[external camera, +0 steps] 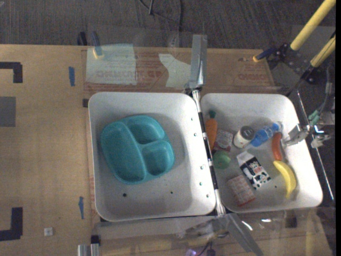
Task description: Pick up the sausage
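The sausage [277, 146] is a short red-orange piece lying in the right bin [309, 196], close to its right wall. It sits between a blue-capped bottle [262, 135] and a yellow banana [286, 177]. My gripper [301, 134] shows as a pale grey metal shape at the right bin's right rim, just right of the sausage and slightly above it in the view. Nothing is visibly held in it.
The right bin also holds a carrot [211, 129], a green round fruit [221, 159], a small white jar [244, 136], a cow-print carton [254, 173] and a reddish packet [241, 189]. A teal divided plate [137, 148] lies in the left bin [106, 108].
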{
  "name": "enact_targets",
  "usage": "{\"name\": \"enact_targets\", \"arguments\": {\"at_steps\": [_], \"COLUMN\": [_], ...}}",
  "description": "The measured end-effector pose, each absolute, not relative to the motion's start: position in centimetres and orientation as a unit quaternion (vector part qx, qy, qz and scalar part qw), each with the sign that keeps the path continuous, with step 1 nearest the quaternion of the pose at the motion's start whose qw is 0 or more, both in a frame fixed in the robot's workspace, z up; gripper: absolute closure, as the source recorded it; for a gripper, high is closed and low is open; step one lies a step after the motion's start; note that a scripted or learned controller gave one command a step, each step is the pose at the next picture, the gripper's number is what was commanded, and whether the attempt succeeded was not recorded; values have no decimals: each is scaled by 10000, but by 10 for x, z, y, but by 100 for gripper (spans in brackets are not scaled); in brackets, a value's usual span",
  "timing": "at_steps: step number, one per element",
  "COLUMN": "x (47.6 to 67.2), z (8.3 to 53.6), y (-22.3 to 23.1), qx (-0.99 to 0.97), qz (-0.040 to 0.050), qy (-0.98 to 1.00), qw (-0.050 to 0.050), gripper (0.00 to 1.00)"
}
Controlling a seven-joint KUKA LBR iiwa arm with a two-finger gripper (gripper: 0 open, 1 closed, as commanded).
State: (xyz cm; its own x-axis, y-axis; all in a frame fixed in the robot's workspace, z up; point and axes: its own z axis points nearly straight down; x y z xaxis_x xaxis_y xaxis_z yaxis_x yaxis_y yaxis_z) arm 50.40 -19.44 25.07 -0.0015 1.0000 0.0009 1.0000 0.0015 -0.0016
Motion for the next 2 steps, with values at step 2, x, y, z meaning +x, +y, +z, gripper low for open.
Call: {"name": "enact_targets", "arguments": {"at_steps": [2], "x": [571], "z": [97], "y": [-217], "qx": [-6507], "qz": [-41], "qy": [-7593], "qw": [-6], "gripper": [0]}}
